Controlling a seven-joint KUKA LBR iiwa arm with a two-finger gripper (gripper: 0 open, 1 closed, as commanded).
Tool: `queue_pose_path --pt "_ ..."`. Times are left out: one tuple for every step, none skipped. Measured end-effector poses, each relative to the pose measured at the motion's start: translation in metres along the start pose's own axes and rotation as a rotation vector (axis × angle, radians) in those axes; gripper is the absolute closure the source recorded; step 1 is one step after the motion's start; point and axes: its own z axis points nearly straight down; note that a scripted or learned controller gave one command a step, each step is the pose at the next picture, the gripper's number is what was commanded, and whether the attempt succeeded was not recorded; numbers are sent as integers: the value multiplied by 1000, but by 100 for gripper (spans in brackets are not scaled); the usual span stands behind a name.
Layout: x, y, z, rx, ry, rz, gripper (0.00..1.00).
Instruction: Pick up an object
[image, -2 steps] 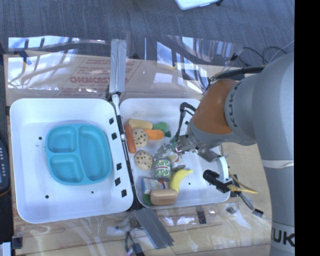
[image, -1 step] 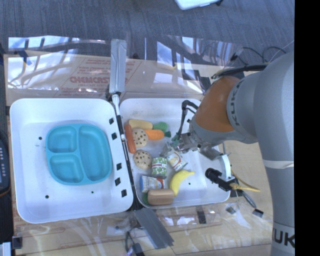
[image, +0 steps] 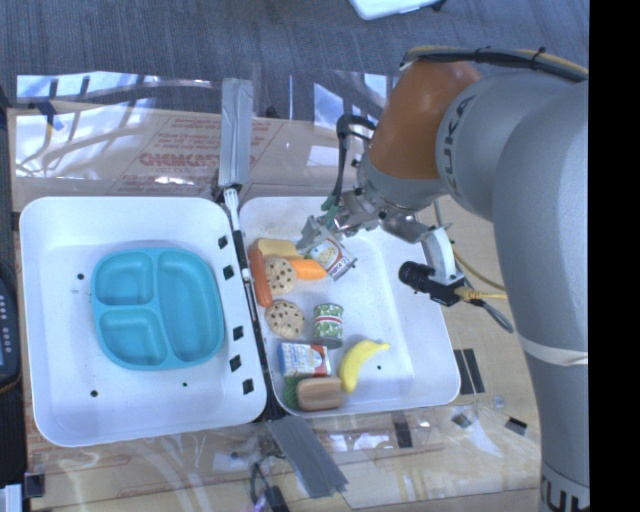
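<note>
Your gripper hangs over the right white bin, directly above a small red-and-white labelled can. Finger state: cannot tell. Risk: the orange carrot and round cookie crowd close; a descent may nudge them.

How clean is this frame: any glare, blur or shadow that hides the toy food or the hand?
Camera view: bright window glare on the clear sheet behind the bins; the white bins look slightly overexposed. The toy food, such as the banana, is soft but readable. The hand sits in the arm's shade, fingers indistinct.
</note>
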Motion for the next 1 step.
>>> queue_pose_path --pt "50 -36 11 10 3 -74 100"
